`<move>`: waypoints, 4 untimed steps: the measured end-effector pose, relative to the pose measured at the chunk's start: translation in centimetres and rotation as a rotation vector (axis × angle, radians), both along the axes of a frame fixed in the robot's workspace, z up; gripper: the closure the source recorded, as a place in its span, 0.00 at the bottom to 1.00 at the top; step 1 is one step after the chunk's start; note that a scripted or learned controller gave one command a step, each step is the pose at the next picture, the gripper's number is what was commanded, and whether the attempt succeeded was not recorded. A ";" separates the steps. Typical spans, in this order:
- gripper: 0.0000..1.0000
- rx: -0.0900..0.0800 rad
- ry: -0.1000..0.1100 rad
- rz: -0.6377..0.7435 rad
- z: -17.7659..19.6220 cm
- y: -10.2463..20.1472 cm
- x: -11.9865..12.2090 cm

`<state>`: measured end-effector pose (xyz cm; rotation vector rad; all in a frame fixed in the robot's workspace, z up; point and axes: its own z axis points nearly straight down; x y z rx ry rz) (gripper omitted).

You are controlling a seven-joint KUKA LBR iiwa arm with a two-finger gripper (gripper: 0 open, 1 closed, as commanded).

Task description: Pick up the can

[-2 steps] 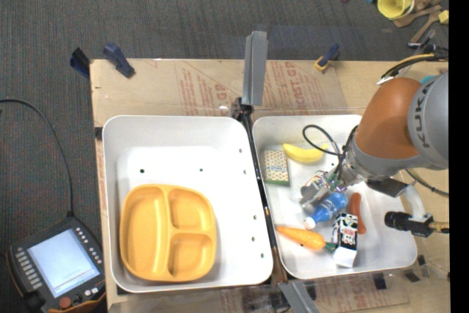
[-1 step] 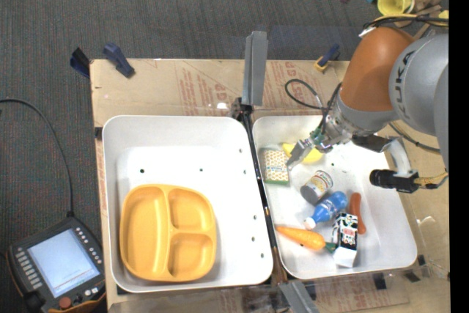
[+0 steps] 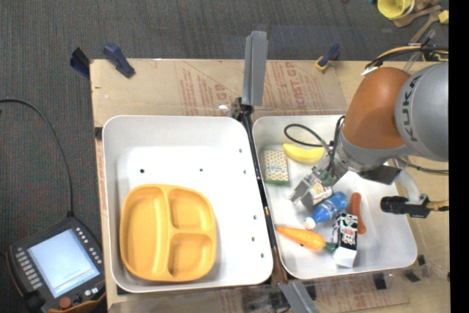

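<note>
A: Camera view is showing you the arm (image 3: 399,117) reaching in from the right over the right bin (image 3: 399,249), with the tool (image 3: 315,188) pointing down at the middle of that bin.

B: Is the tool holding the can?

A: You are looking at a small can (image 3: 319,191) with a yellow and red label sitting right at the tool's tip. The can seems to be lying between the fingers, but they are blurring into it, so you cannot tell whether they are apart or pressed on it.

B: What is lying around it?

A: A blue bottle (image 3: 327,207) is lying just below the can, touching or nearly so. A banana (image 3: 303,152) is resting above it, and a green-patterned sponge (image 3: 275,166) is lying to its left. A carrot (image 3: 300,236) is lying near the bin's lower edge, with a black-and-white carton (image 3: 345,237) beside it and a red item (image 3: 357,210) just to the right.

B: And the left bin (image 3: 176,139)?

A: It is holding a yellow divided plate (image 3: 168,232). Both bins are sitting on the desk (image 3: 183,84).
</note>
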<state>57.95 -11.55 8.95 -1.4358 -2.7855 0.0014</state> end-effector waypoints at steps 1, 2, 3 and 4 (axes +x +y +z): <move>1.00 0.002 0.005 -0.008 0.6 -0.2 0.0; 1.00 -0.002 -0.008 0.163 11.6 -3.6 6.5; 0.00 -0.001 -0.007 0.162 11.5 -3.6 6.5; 0.00 0.000 -0.003 0.104 3.2 -3.5 5.5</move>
